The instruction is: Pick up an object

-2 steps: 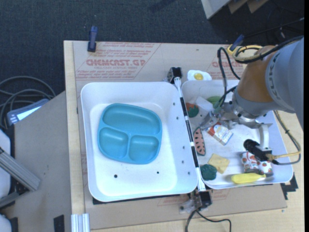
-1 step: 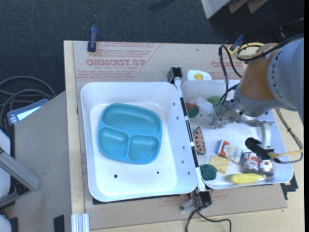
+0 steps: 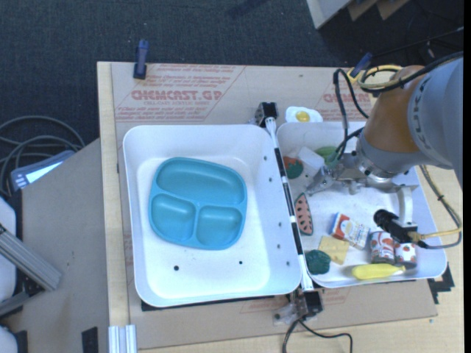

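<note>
Claw (image 3: 318, 182) hangs in the right bin (image 3: 434, 267), just above the watermelon slice (image 3: 304, 213). Can't tell its state.

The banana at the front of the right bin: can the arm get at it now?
Probably yes. The banana lies uncovered near the bin's front rim, with nothing on top; the can just behind may crowd the gripper.

My arm (image 3: 434, 116) is a thick grey cylinder with a broad orange band (image 3: 390, 116) wrapped above the wrist. Black and yellow cables (image 3: 368, 76) loop off the band toward twelve o'clock. Below the band I see a grey metal wrist flange (image 3: 383, 173) carrying silvery bracket pieces and a black fitting (image 3: 390, 223) at five o'clock.
</note>
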`<state>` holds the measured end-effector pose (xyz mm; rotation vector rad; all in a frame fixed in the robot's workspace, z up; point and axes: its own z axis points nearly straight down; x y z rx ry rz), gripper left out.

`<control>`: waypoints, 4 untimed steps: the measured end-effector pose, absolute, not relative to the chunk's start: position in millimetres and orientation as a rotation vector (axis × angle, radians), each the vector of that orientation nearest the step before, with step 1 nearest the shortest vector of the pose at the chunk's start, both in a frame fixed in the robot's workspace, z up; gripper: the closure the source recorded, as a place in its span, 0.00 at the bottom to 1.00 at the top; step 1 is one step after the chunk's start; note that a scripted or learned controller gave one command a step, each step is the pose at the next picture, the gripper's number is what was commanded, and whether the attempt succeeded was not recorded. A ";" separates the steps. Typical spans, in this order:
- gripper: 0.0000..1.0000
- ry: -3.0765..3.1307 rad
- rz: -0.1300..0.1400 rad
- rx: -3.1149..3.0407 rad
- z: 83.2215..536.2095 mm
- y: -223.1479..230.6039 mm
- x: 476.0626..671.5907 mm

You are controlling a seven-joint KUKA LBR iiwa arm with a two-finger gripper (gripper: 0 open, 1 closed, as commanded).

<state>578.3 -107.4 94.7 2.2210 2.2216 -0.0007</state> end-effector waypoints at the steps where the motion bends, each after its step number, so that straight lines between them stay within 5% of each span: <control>1: 0.00 2.222 0.003 2.219 211.5 -53.8 533.9; 3: 0.00 2.221 -0.001 2.224 184.7 -76.2 478.9; 4: 0.00 2.220 0.000 2.222 84.5 -115.3 517.6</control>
